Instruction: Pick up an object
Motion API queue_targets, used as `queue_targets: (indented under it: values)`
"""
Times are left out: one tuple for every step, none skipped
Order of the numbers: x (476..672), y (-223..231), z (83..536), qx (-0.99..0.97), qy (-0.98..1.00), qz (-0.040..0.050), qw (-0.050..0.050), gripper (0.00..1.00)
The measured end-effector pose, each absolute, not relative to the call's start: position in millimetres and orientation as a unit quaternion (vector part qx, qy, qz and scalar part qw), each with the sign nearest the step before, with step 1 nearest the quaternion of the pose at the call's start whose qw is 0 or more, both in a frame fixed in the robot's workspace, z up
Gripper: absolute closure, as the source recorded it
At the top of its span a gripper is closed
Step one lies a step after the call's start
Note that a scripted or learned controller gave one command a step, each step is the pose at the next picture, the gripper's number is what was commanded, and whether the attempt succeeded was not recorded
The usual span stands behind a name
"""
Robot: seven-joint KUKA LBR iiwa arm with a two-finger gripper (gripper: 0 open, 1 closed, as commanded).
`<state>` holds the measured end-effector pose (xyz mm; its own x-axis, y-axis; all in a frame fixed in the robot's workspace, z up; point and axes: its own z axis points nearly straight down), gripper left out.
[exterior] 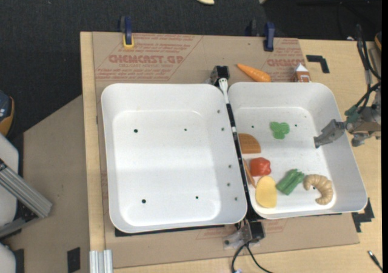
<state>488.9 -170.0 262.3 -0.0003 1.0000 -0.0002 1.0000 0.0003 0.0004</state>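
Note:
The right bin [327,99] holds several small toys. A green leafy piece [279,130] lies near its middle, and an orange-brown slice [248,142] rests against the left wall. Nearer the front are a red piece [260,167], a yellow lemon shape [265,193], a green pod [290,181] and a tan croissant [320,187]. My gripper [328,133] hangs over the bin's right side, to the right of the green leafy piece and above the croissant in the view. It touches none of the toys.
The left bin [115,144] sits beside the right one, with a black clip strip [230,126] between them. Behind the right bin, an orange carrot [253,73] and a small bottle [301,73] lie on the bench. Cables [370,59] hang at the right.

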Motion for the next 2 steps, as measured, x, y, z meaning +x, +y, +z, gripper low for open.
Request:
queue_targets:
  values:
    - [504.9,-157,79,0.707,0.707,-0.0002,-0.002,0.0]
    - [577.1,-189,86,0.706,0.708,0.001,0.004,0.0]
